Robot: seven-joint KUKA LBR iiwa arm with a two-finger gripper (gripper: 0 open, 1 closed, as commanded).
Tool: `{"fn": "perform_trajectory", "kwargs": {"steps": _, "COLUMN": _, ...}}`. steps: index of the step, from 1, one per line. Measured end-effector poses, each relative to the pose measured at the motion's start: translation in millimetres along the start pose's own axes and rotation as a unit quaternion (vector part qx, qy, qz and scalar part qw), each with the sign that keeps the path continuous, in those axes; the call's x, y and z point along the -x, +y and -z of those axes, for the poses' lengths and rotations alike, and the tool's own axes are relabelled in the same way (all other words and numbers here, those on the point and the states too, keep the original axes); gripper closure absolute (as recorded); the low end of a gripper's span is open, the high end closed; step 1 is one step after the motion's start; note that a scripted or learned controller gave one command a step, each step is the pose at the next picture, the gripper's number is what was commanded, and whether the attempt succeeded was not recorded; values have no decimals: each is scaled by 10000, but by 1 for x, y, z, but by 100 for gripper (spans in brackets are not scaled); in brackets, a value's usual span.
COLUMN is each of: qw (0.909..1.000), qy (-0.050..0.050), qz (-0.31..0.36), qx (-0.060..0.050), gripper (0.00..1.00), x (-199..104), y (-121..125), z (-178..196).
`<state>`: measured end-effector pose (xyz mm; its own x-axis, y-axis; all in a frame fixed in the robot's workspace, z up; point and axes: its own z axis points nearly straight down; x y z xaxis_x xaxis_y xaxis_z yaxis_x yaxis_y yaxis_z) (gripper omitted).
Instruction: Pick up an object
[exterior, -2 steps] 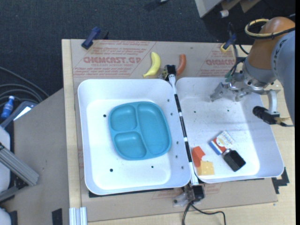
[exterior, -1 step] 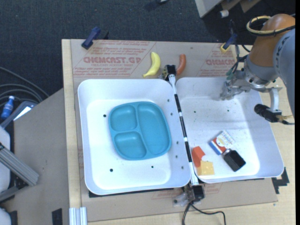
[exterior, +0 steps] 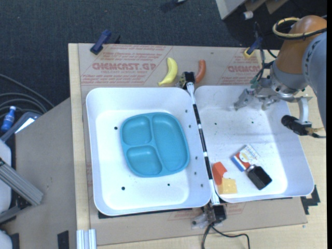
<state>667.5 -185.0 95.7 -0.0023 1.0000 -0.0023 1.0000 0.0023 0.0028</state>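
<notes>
My gripper [exterior: 253, 103] hangs over the far part of the right bin [exterior: 290, 144], its two fingers spread open with nothing between them. Near that bin's front edge lie a small red, white and blue box [exterior: 245, 158], a black block [exterior: 259, 177], an orange-red piece [exterior: 219, 169] and a yellow piece [exterior: 228, 185]. All of them sit well in front of the gripper and apart from it. A blue divided plate [exterior: 154, 143] rests in the middle of the left bin [exterior: 104, 139].
A yellow banana [exterior: 169, 71] and an orange sausage-shaped toy [exterior: 200, 70] lie on the bench behind the bins. A blue clip [exterior: 100, 42] sits at the bench's far left corner. A black cable fitting [exterior: 296, 125] hangs beside the arm over the right bin.
</notes>
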Motion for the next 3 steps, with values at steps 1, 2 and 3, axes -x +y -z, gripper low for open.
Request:
{"fn": "perform_trajectory", "kwargs": {"steps": 1, "qw": 10000, "qy": 19, "qz": -7, "qx": -23, "gripper": 0, "x": -63, "y": -1, "z": -11}}
{"fn": "perform_trajectory", "kwargs": {"steps": 2, "qw": 10000, "qy": 15, "qz": -1, "qx": -19, "gripper": 100, "x": -63, "y": 0, "z": 0}}
{"fn": "perform_trajectory", "kwargs": {"steps": 3, "qw": 10000, "qy": 15, "qz": -2, "qx": -21, "gripper": 0, "x": -63, "y": 0, "z": 0}}
